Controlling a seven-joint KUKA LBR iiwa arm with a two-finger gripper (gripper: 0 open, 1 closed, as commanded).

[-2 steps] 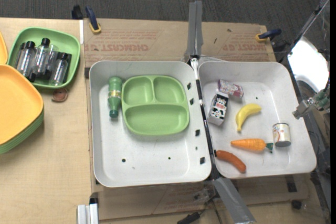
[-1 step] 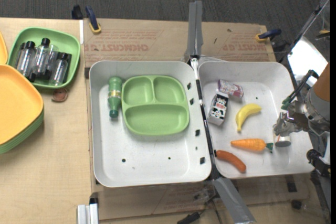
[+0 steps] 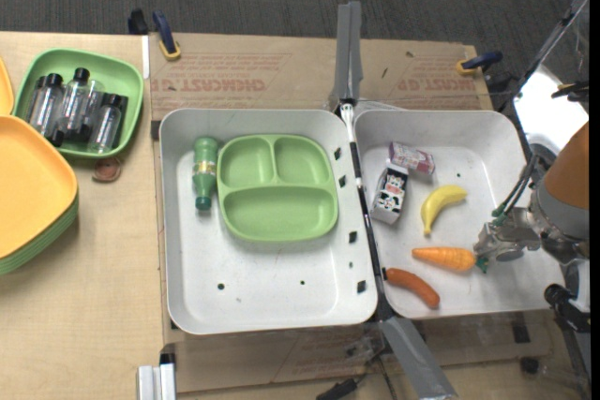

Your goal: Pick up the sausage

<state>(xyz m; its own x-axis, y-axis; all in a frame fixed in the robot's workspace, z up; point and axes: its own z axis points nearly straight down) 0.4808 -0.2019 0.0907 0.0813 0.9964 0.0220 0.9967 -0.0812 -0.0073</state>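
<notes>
The left shallow white plastic bin (image 3: 187, 295) holds a light green three-compartment plate (image 3: 277, 187) and, just beside the plate's left edge, a small green bottle (image 3: 203, 171) lying on its side. The right shallow white plastic bin (image 3: 487, 290) holds all the small food items. Outside the bins, at the bench's left, are a stack of orange plates (image 3: 33, 201) and a green tray of dark-capped vials (image 3: 80, 103).

The grey arm reaches in from the right, and its metal two-finger gripper (image 3: 502, 244) sits low at the bin's right side, just beside the green leafy end of an orange toy carrot (image 3: 445, 259). The view is too small and cluttered there to judge whether the fingers are spread or closed, so I cannot tell; nothing is seen between them.

The reddish-orange toy sausage (image 3: 413, 287) lies near the bin's front wall, tilted, just below the carrot and apart from it. A yellow toy banana (image 3: 439, 206), a small black-and-white milk carton (image 3: 390, 194) and a pink wrapped packet (image 3: 412, 158) lie further back.

The main risk is likely grabbing or nudging the carrot, since it lies between gripper and sausage and looks alike; the sausage's closeness to the wall could also block a finger
</notes>
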